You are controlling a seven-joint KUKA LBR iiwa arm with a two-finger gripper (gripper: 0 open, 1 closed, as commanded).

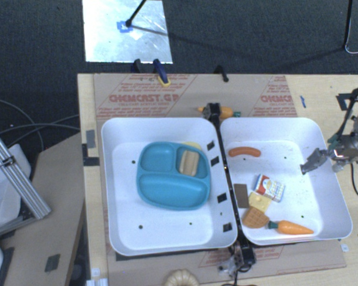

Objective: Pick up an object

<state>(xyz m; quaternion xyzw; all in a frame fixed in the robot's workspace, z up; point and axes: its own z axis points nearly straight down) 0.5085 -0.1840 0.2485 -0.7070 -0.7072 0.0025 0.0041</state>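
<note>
The right bin [327, 193] holds a red-orange sausage [244, 151], a small red, white and blue box [269, 187], a yellow cheese wedge [258, 201], a dark brown slab [241, 196], a tan waffle-like piece [255, 218] and an orange carrot [292, 227]. My gripper [311, 163] hangs over the right side of this bin, reaching in from the right, apart from all these items; the box is the closest, down and to its left. In the left bin [119, 188] a blue divided plate [163, 187] carries a tan bread piece [188, 162].
Both bins rest on a cardboard sheet [142, 97]. A yellow item [225, 112] lies behind the bins' shared wall, a clamp [161, 72] sits at the back edge, and a pale ring [182, 281] lies at the front. A shiny sheet [127, 30] lies on the floor behind.
</note>
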